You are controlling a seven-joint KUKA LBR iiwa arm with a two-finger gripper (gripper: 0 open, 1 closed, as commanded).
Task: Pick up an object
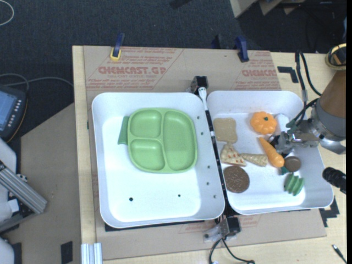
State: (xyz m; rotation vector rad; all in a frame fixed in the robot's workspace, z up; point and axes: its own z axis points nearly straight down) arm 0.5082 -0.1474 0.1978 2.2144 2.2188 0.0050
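The grey arm with its orange band point(336, 95) is cut off at the right border, so just its wrist and the dark gripper point(287, 138) show. The gripper's tip is a small dark tangle against the right white shallow bin point(242, 100), and whether it is spread or closed cannot be told; nothing can be made out between its parts.

Just left of the gripper lies the orange toy carrot point(271, 152), its long axis slanting from upper left to lower right, the thicker end toward the lower right. Its upper end sits right at the gripper's tip; contact cannot be judged.

Up and left of the carrot sits a round orange toy pumpkin with a green stem point(263, 122). Left of the carrot lie a tan bread slice point(225, 130), a pale wedge with red spots point(233, 157), and a round brown patty point(236, 179). Below the carrot's thick end is a small brown disc point(292, 163), and lower still a green ridged piece point(293, 185).

The arm leans in from the right, wrist low over the right bin's far edge. The left white bin point(110, 164) holds a light green divided plate point(163, 139).
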